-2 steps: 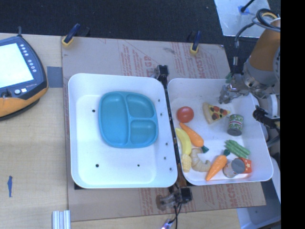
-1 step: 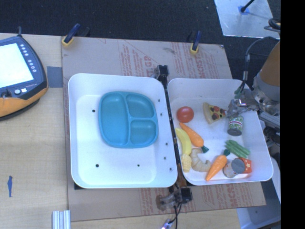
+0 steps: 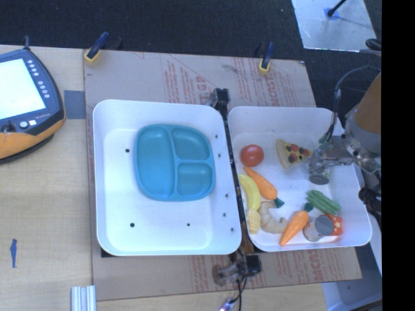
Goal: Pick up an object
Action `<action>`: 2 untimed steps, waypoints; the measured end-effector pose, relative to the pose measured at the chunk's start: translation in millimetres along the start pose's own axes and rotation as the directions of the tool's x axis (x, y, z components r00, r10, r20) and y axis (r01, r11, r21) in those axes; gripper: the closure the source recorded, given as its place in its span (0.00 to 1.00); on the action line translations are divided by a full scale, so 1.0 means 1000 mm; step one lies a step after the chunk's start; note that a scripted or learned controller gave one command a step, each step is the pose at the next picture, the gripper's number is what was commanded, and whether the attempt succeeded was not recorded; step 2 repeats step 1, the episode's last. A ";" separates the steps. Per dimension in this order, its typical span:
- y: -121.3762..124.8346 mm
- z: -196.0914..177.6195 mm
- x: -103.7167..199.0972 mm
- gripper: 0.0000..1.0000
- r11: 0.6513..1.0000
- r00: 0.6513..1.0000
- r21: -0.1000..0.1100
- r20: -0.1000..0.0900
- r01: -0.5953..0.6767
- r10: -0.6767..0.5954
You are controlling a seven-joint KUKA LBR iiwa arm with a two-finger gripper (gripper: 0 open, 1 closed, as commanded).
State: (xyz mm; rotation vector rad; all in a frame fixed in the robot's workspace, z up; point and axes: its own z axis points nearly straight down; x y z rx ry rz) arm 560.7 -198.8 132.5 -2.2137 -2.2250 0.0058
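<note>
Wooden bench [image 3: 45, 199] on dark floor, two white bins, left bin [image 3: 107, 173] held one blue plate [image 3: 174, 162], right bin [image 3: 292, 116] held one tomato [image 3: 252, 155], two carrots, gripper [image 3: 319, 172] above it.

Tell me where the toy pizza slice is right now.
The pizza slice lies in the upper part of the right bin, right of the tomato and just left of the gripper.

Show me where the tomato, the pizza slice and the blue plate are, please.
tomato [image 3: 252, 155], camera view, middle of its red skin.
pizza slice [image 3: 291, 152], camera view, centre of the topping.
blue plate [image 3: 154, 161], camera view, floor of its large compartment.
</note>
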 end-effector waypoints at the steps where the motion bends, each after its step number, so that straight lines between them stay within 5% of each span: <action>1: -0.074 -0.005 0.020 1.00 1.000 1.000 0.000 -0.001 0.000 0.000; 2: -0.074 -0.005 0.020 1.00 1.000 1.000 0.000 -0.001 0.000 0.000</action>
